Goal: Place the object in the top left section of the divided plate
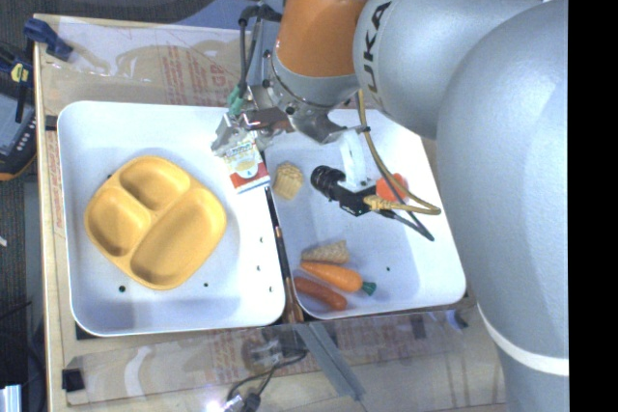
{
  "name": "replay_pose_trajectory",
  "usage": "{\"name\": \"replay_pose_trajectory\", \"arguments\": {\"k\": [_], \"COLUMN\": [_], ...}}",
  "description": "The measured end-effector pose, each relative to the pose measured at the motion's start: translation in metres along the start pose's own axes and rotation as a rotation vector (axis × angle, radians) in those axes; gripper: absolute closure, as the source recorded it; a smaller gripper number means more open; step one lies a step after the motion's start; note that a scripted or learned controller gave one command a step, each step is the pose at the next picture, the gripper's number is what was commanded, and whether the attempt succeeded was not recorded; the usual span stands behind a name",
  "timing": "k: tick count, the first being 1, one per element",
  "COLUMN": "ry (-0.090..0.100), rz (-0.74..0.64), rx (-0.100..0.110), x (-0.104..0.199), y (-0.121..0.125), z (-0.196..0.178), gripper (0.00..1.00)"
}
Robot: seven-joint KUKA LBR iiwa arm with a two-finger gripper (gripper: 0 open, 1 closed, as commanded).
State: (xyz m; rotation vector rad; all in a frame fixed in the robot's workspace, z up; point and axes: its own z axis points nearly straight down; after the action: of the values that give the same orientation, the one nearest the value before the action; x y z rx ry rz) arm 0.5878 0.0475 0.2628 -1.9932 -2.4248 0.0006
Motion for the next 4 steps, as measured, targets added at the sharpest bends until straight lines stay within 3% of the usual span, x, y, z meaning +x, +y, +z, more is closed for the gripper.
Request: {"name": "replay_pose_trajectory", "arguments": {"k": [1,2,3,4], "ry": [-0.002,-0.002,-0.002,-0.003], "rz": [-0.008,-0.116,-0.315,-0.302], "rx": [0.003,0.006,0.003,0.003], "x": [0.062,0.101,0.118,0.124], "y": [-0.028,-0.011,0.007,-0.012], "z": [0.007,0.035,0.054,0.071], "gripper": [1.0,1.0,1.0,1.0]}}
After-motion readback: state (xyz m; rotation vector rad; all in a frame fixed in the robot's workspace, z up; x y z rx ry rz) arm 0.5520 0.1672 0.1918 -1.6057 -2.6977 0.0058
